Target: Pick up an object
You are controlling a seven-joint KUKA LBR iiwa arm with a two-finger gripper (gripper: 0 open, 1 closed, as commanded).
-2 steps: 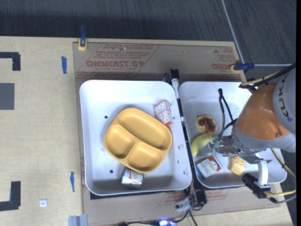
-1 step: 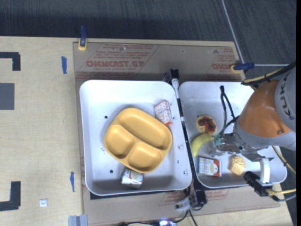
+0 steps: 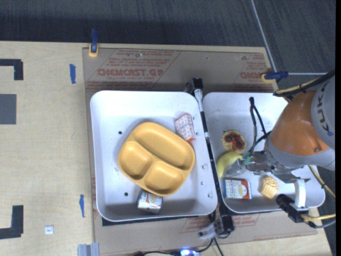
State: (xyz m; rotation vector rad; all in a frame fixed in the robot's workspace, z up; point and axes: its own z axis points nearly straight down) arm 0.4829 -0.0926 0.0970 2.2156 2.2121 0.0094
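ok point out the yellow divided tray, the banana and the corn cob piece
yellow divided tray (image 3: 155, 157), camera view, central ridge between its compartments
banana (image 3: 227, 161), camera view, middle of the visible curve
corn cob piece (image 3: 269, 186), camera view, its kernelled side

We see the arm (image 3: 306, 124) as a bulky rounded body, its broad orange band glossy under the light, with smooth pale grey casing at about three o'clock of the band, where we can read part of dark lettering, the letters "KU". At roughly seven o'clock from the band sits a grey metallic wrist block, angular and duller than the casing. Thin black cables run along the band's nine o'clock side, one looping up toward twelve o'clock, and a yellowish cable crosses near the arm's top. At about five o'clock we see a white bracket piece and a black cylindrical part with more yellow wiring beside it
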